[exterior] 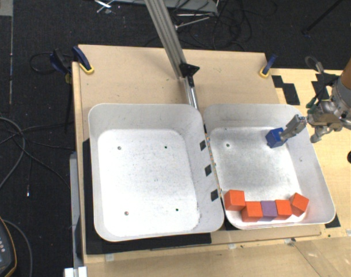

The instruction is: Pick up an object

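End effector (291, 130) fingers are seen clamped on the blue block (274, 137), at the far side of the right bin (313, 160). Along that bin's near edge, a row of orange blocks (244, 203) with one purple block (268, 209) is left untouched. Since the blue block is pinched only by its edge, it could be dropped on lifting.

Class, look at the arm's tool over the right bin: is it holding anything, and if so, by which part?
It cannot be told. The tool touches the blue block's upper right end in the right bin, but no grip between fingers is visible.
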`<state>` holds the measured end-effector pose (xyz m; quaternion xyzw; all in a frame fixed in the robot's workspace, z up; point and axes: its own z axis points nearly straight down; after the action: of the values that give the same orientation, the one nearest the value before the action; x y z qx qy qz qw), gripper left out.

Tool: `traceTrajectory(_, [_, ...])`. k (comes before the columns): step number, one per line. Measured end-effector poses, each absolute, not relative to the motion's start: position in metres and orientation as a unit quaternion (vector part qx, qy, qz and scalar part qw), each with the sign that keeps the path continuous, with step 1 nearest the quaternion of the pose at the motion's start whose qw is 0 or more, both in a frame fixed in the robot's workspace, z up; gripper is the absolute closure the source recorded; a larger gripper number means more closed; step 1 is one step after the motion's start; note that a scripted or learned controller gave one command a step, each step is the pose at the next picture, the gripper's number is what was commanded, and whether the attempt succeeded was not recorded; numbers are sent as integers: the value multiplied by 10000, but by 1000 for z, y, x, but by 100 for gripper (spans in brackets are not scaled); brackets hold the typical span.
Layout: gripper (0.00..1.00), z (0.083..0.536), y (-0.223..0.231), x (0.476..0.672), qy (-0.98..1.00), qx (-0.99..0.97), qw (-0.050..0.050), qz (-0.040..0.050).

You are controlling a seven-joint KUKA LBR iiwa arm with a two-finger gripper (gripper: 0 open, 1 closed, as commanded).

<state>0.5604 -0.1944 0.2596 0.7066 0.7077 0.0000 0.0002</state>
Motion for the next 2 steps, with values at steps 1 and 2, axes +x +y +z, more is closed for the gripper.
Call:
traceTrajectory(1, [0, 232, -161, 569, 7092, 7050, -11, -5])
traceTrajectory(2, [0, 92, -204, 588, 7067, 7076, 7, -10])
